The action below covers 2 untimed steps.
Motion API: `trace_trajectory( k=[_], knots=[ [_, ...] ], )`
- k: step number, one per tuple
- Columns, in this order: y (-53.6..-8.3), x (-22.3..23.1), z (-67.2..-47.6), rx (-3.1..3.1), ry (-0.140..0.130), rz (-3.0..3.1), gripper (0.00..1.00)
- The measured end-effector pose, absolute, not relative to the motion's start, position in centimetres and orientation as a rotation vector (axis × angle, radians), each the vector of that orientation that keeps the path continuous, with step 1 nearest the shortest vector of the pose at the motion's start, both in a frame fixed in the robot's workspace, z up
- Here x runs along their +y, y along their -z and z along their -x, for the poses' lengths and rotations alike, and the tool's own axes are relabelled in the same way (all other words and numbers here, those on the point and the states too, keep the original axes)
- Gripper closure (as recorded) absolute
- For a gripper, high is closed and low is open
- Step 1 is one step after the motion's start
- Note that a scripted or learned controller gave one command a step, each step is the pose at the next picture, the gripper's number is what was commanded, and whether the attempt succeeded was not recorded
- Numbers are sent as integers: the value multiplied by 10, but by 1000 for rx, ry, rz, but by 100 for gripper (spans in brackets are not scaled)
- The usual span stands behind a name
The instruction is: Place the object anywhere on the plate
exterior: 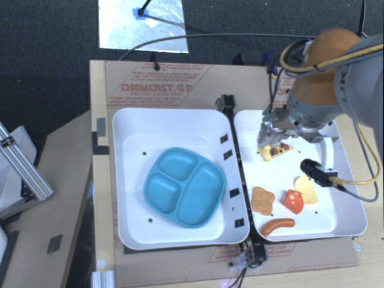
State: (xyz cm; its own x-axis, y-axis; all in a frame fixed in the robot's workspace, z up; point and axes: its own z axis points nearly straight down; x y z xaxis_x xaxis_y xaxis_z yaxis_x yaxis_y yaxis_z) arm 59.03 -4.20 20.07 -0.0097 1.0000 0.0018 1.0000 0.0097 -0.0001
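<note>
While hand [271, 141] hovers right bin: four food pieces, one plate [185, 186].

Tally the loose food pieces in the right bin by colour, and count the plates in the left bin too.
Yellow: 2 - pizza slice under the end effector, pale wedge
Orange-brown: 1 - toast piece
Red: 1 - strawberry-like piece
Orange-red: 1 - sausage
Blue plates: 1 - divided plate
Total: 6 things, 5 food pieces and 1 plate
</note>
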Motion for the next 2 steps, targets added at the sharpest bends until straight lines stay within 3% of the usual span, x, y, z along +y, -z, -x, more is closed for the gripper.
trace_trajectory(
  k=[1, 2],
  knots=[
    [-206, 7, -581, -2232, 3, 2208, 100],
    [-208, 53, -589, -2234, 6, 2210, 100]
  ],
)
